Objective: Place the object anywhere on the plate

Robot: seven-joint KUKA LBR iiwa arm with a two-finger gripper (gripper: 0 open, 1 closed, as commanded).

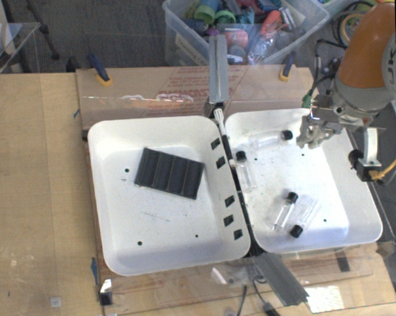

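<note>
1. Claw [313, 134]: hangs over the far right part of the right bin [358, 229]; whether it is open or shut cannot be told, and nothing shows in its grasp.
2. Clear vials [287, 211], black-capped: several lie loose in the right bin, two near the middle, one [269, 140] just left of the claw.
3. Plate [169, 173]: a dark ribbed slab in the left bin [117, 249], well apart from the vials.
4. Risk: smooth round vials may roll or slip from a pinch and drop short of the plate.
</note>
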